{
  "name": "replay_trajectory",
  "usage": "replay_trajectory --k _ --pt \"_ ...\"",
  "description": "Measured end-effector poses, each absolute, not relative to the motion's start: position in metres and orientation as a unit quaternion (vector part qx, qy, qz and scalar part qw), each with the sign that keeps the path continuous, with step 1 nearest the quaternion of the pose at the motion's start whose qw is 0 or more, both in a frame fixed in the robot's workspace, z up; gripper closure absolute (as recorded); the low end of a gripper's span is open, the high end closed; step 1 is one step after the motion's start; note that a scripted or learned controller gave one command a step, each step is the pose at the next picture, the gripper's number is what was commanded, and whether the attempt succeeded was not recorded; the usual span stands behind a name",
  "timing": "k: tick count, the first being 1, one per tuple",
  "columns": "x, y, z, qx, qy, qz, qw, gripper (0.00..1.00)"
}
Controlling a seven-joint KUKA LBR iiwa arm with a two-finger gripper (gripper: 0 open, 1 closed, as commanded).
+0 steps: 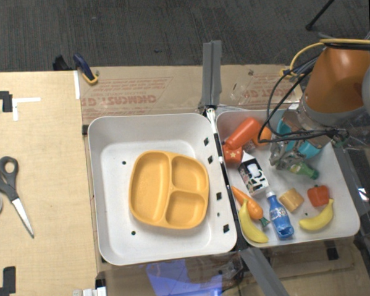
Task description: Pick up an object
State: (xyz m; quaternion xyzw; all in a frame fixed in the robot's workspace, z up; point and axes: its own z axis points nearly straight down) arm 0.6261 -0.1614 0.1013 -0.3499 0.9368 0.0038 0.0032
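Observation:
My gripper (289, 155) hangs low in the right bin (349, 228), under the orange wrist band, near the bin's back right. It is right over a green object (305, 168) and next to a teal cup (307, 148). Whether it touches either of them I cannot tell. Around it lie an orange-red bottle (242, 135), a white and black box (253, 175), a tan cube (291, 199), a red pepper (318, 195), a blue bottle (279, 217), a carrot (250, 203) and two bananas (251, 225) (319, 217).
The left bin (106, 179) holds a yellow divided plate (168, 189). Scissors (11, 190) lie on the bench at the far left. A grey post (211, 75) stands behind the gap between the bins. Cables loop above the wrist.

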Motion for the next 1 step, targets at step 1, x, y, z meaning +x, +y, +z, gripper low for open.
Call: replay_trajectory --k 1 --pt "0.6264 -0.1607 0.1014 -0.35 0.937 0.0042 0.004 0.0"
